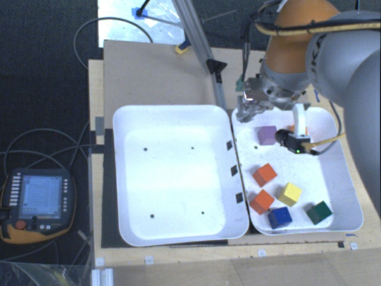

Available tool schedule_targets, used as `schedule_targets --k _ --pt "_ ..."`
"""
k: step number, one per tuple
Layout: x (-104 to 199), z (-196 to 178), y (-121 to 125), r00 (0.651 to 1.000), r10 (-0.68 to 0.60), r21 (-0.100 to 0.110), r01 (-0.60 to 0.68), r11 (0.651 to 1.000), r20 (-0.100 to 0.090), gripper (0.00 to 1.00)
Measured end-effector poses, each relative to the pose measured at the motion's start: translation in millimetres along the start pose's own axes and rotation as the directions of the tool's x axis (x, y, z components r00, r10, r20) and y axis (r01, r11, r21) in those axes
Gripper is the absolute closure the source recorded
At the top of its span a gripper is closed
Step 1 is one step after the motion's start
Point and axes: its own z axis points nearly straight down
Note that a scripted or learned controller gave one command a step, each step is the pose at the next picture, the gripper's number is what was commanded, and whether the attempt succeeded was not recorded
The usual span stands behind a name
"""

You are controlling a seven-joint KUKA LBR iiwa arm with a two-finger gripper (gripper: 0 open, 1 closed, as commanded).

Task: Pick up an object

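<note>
Blocks crowd the near end of the right bin [333, 177], which sits beside the left bin [178, 171]. A blue block [280, 217] and a green block [319, 212] lie nearest. Behind them an orange block [261, 201] sits near a yellow block [291, 193], with a second orange block [265, 174] just beyond. Farther back a purple block [266, 134] lies alone. Past it the gripper [246, 111] hangs over the bin's far left corner, near the purple block but apart from it. Whether the gripper is parted or closed cannot be told.

At the upper right, a smooth grey arm [351, 58] carries a rounded orange band [297, 16], looped by thin black cables [244, 46], above a silvery metal wrist [280, 85].
</note>
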Motion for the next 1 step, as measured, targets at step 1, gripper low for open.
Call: schedule_targets --k 1 --pt "56.8 -11.5 -7.4 1.0 -0.001 -0.003 0.001 1.0 -0.001 1.0"
